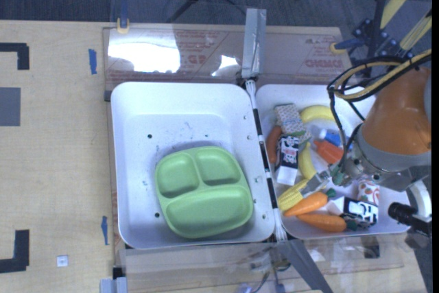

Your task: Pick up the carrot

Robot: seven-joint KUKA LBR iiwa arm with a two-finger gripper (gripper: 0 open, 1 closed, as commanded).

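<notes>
Two orange carrots lie in the right bin (pixel 384 233) near its front wall. One carrot (pixel 306 204) slants up to the right; the other carrot (pixel 324 221) lies flat just below it. My gripper (pixel 330 180) hangs over the middle of that bin, just above and to the right of the upper carrot, under the arm's orange band (pixel 403 121). Nothing shows as held in it.
The right bin is crowded: a banana (pixel 312 141), a black-and-white carton (pixel 289 149), a grey patterned box (pixel 288 116), a red-orange item (pixel 274 142) and a black-and-white packet (pixel 361 211). A green divided plate (pixel 202 192) sits in the left bin (pixel 137 120).
</notes>
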